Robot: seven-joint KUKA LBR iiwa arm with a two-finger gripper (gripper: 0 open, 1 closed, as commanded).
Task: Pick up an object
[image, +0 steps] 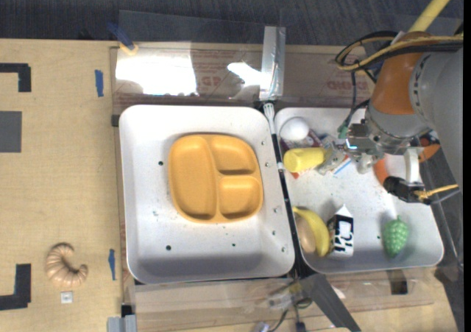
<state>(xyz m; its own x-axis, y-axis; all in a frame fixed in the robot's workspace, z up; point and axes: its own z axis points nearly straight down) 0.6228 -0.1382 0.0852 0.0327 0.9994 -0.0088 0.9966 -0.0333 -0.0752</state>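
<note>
The arm's gripper (346, 152) hovers low by a yellow cup (303, 160) in the right bin (430, 253), claw state unclear; closing on it likely comes next

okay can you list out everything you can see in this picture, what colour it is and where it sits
Bins: two, white, side by side on the bench.
Divided plate: one, yellow-orange, middle of the left bin.
Ball: one, white, back left corner of the right bin.
Cup: one, yellow, on its side below the ball.
Banana: one, yellow, front left of the right bin.
Small box: one, black and white, beside the banana.
Grapes: one bunch, green, front right of the right bin.
Croissant: one, tan, on the bench left of the bins.
Arm: one, grey with orange band, over the right bin.
Gripper: one, near the cup.
</note>
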